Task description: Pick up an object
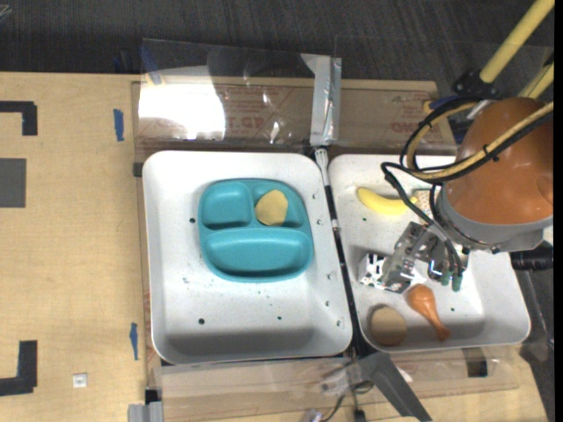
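End effector [400, 266] low in right bin [506, 301], beside orange pear [426, 304]

Glossy white plastic bins [176, 236], a smooth teal plastic tray [255, 253], matt wooden bench [62, 236].

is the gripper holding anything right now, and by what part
It cannot be told. The gripper hangs low in the right bin, between the banana and the orange pear-shaped toy, but no object shows between its fingers.
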Tool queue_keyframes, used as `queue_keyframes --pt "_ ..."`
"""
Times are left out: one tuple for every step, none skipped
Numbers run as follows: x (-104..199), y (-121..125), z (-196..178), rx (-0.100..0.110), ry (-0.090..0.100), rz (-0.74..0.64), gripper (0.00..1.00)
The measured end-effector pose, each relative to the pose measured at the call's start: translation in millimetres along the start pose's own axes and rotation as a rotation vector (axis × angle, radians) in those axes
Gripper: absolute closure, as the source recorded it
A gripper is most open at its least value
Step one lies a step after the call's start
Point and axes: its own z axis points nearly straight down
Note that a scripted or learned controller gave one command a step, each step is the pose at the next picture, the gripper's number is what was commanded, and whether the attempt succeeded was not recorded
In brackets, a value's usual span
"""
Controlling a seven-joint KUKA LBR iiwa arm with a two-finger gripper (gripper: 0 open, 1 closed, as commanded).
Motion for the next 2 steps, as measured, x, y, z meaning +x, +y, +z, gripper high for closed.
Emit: queue_keyframes --pt "-1 1 -10 -0.002 -0.003 0.001 1.00" --pt "-5 -9 -75 0.000 -0.002 -0.221 1.00"
